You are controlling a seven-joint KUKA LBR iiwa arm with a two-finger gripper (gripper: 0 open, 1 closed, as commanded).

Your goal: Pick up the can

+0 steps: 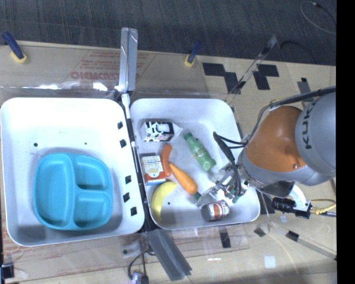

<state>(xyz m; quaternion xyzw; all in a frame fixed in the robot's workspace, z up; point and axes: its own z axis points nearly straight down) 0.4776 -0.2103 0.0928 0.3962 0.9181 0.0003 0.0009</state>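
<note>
The can (pixel 215 210) lies on its side in the near right corner of the right bin (pixel 225 108), close against the wall, which leaves me little room to come at it from that side. My gripper (pixel 225 186) hangs just above and beside it, nothing between the fingers; whether they stand apart or together I cannot tell. A carrot (pixel 183 178), a yellow fruit (pixel 160 197) and a green bottle (pixel 200 151) crowd the bin's middle. A blue tray (pixel 74 190) sits in the left bin (pixel 23 114).
</note>
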